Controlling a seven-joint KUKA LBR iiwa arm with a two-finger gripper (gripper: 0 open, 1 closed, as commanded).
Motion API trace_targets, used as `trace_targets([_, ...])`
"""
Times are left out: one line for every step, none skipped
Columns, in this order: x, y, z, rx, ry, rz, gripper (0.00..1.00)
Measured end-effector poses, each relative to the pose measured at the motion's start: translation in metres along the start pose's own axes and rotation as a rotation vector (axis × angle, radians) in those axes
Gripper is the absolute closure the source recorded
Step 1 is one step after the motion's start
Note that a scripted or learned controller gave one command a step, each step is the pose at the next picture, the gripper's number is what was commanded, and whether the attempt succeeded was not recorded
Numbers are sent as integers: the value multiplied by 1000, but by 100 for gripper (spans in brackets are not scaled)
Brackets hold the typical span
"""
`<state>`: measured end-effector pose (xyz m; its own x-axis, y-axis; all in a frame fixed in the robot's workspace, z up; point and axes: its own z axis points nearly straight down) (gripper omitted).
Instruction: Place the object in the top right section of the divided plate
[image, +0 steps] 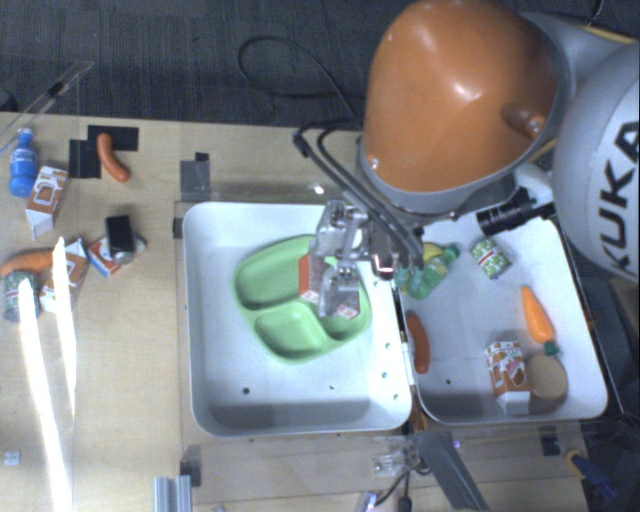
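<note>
In the left white bin (215, 400), gripper (338, 285) grips a carton (322, 285) over green divided plate (275, 290).

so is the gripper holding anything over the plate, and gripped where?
Cannot tell. The gripper hangs over the green divided plate with a small red and white carton at its tip, but the grip point is hidden.

**Arm bent over the divided plate, wrist pointing down**

The grey arm reaches in from the right, its orange band looming large above the wrist. The gripper (337, 268) hangs over the right side of the green divided plate (275, 285), a small red-and-white carton (322, 285) between its fingers.
</note>
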<state>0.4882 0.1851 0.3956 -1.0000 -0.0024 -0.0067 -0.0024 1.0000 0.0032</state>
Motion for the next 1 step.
trace_targets([-17,35,-15,-2,-1,-165,100])
